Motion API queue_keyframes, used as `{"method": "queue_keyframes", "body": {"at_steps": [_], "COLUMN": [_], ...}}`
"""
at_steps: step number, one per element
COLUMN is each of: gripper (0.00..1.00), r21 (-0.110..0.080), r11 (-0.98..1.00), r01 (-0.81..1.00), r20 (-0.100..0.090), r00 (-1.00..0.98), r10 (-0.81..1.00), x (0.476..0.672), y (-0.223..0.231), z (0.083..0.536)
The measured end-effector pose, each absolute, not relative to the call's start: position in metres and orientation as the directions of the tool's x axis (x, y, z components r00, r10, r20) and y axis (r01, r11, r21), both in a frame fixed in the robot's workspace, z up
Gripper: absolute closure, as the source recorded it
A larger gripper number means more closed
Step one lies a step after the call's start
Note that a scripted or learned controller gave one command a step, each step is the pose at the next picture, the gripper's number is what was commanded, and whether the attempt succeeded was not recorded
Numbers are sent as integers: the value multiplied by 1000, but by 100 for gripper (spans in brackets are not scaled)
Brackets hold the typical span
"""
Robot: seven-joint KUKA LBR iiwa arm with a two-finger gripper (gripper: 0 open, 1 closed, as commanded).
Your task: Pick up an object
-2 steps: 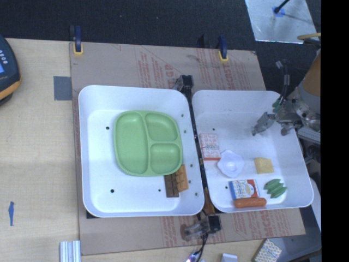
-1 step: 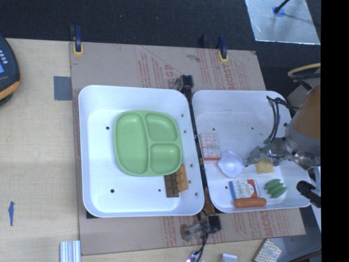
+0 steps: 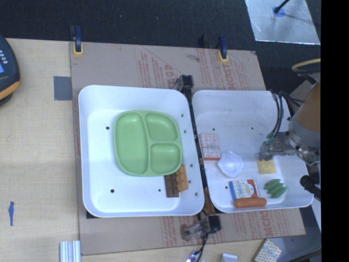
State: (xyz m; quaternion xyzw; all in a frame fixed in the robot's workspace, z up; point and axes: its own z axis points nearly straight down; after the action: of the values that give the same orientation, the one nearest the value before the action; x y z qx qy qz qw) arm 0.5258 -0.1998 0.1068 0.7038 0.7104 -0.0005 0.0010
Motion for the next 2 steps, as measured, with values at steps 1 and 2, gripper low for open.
{"method": "queue_keyframes", "body": {"at_steps": [1,2], "gripper": [0,100], "r21": [-4,-5], "r11": [8,11], "r01": [1000,1000], "r20": [-1,-3], "r00": [-8,-11], "r10": [1000,1000], "x": [524,524], "y": [-200,-201], "z": [104,115]}}
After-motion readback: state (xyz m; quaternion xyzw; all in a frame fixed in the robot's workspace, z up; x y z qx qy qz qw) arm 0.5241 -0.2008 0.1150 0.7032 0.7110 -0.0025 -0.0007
